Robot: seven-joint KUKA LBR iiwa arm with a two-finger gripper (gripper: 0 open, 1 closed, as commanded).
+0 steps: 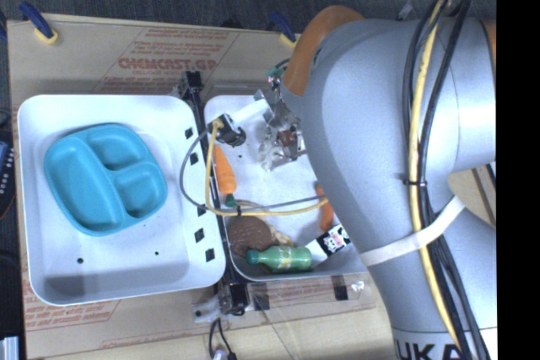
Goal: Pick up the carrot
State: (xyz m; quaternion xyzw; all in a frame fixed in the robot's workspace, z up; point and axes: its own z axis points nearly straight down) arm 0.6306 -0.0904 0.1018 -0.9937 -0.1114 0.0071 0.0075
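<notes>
Brown bench top (160, 55) bears two white bins: left bin (34, 206); right bin (245, 110) beside it.

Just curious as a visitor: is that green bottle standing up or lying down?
Lying down. The green bottle rests on its side along the right bin's near edge, beside a brown round thing.

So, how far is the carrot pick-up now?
Nothing looks done yet: the carrot lies in the right bin, near its left wall. In hand: the claw hangs over that bin, right of the carrot. Left: reaching it, gripping, lifting.
</notes>
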